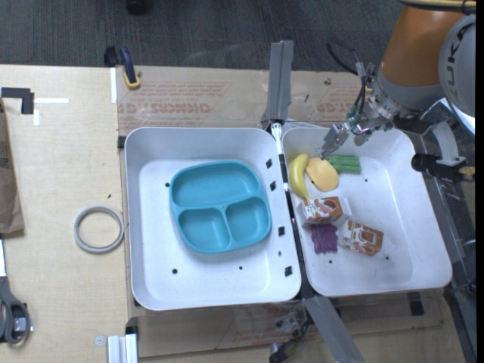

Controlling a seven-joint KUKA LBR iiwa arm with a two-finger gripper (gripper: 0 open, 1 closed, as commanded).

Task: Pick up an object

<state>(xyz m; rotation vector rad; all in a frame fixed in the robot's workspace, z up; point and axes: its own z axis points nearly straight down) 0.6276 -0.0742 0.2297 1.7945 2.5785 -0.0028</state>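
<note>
Care is needed as the gripper (337, 137), jaws seemingly parted and empty, is lowered squarely over the green block (345, 163) near the right bin's (412, 225) back wall.

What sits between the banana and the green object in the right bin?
In the camera view, a round yellow-orange piece lies between the banana and the green object, overlapping the banana's right side. The gripper hovers just above it.
</note>
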